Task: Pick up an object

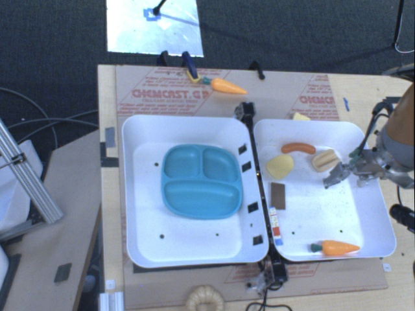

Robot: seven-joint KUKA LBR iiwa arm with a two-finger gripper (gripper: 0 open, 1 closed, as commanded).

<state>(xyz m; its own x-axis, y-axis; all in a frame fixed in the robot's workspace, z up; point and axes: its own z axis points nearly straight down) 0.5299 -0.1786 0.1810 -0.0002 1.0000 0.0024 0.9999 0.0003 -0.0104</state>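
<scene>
Lowest in frame, a carrot (340, 247) lay in the right bin (373, 193). At mid-right the claw (345, 172) hung open and empty just beside the bun (324, 160), seemingly lined up to grab it.

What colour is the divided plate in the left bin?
Light blue; the divided plate shows plainly in the camera view.

The arm (397, 141) is cut off right of the right bin (369, 206); the tool (347, 173) is too blurred to read.
</scene>
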